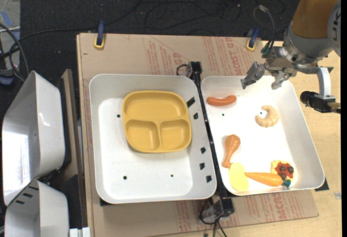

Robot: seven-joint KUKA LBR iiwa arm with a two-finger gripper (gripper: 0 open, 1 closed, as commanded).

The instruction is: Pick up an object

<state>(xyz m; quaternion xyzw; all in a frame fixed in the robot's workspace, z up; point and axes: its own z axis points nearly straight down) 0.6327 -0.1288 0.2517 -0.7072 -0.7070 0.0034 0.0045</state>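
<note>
The right bin [303, 116] holds several toy foods. A red sausage [221, 101] lies at its far left, a pale croissant [267, 116] near the middle, and a drumstick [230, 148] below that. Along the front lie a yellow piece [237, 177], a carrot [263, 178] and a small pizza slice [283, 169]. My gripper [265, 79] hangs over the bin's far edge, above and right of the sausage, its two fingers spread apart with nothing between them.
The left bin [105, 176] holds a yellow divided plate [157, 121]. Clamps [99, 42] pin the cardboard base at the back. White containers [27, 133] stand off the bench to the left. Cables run across the dark floor behind.
</note>
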